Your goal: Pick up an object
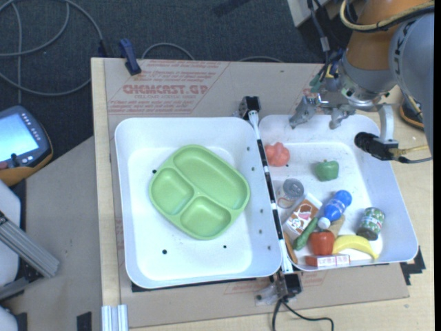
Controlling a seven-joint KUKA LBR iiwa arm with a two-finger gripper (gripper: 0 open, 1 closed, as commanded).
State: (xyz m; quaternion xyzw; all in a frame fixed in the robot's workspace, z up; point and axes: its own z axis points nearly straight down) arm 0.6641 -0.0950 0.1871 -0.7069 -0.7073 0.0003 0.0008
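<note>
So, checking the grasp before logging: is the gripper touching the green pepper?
Apart. The camera view shows the gripper over the bin's far rim, bare white floor between it and the pepper.

Grey arm (pixel 417 43), orange band, black cables, metal fingers (pixel 301 113).

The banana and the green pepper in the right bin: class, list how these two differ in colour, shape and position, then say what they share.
Colour: the banana is yellow; the green pepper is green.
Shape: the banana is long and curved; the green pepper is short and rounded.
Position: the banana lies at the near edge among crowded items; the green pepper sits apart, farther back.
Shared: both lie in the right bin, away from the gripper.
</note>
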